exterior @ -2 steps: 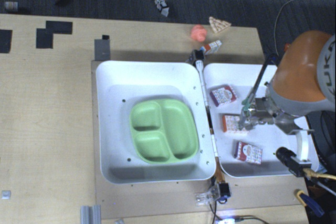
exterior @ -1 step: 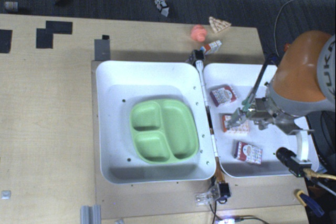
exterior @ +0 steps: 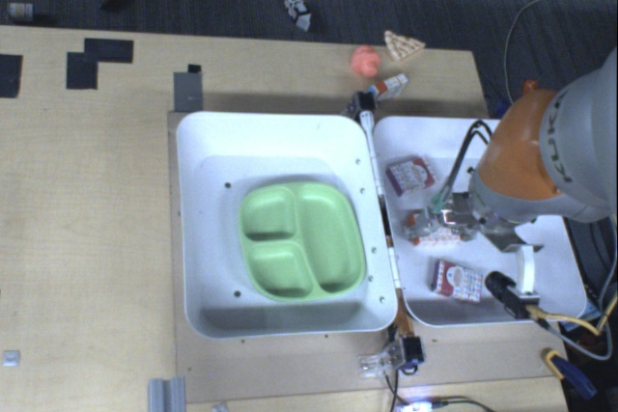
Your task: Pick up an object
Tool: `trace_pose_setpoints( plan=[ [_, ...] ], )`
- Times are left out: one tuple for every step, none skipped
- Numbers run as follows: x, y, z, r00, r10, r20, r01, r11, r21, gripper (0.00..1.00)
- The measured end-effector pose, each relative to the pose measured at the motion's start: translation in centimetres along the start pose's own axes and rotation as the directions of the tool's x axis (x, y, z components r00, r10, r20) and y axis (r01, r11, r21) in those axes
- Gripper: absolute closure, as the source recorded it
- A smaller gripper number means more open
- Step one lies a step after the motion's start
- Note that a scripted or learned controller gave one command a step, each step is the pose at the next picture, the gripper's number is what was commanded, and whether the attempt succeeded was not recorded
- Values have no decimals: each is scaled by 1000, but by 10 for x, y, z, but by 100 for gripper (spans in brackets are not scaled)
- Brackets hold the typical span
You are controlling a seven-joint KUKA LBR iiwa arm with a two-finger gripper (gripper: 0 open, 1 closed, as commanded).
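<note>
In the right bin [exterior: 541,135] lie three small things: a red and white packet [exterior: 408,175] toward the back, a red and white box [exterior: 456,280] near the front, and a small reddish item [exterior: 422,226] between them. My gripper [exterior: 446,220] hangs low over the middle of that bin, right beside the reddish item. The wrist hides where the gripper's tip meets that item. The left bin [exterior: 208,207] holds a green divided tray [exterior: 301,239].
Behind the bins on the bench lie a pink ball [exterior: 365,61], a tan wedge [exterior: 403,44] and a small tube [exterior: 389,88]. The grey arm with its orange band [exterior: 517,154] covers the right part of the right bin.
</note>
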State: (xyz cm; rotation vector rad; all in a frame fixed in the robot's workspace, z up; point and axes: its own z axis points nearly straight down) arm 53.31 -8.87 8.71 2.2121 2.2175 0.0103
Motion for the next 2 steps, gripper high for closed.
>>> trace_pose_setpoints(
  plan=[
    [0,1,-11,1000,-1,0,1,1000,-4,100],
    [60,-44,-98,1000,-2,-3,2,1000,7,100]
  ],
)
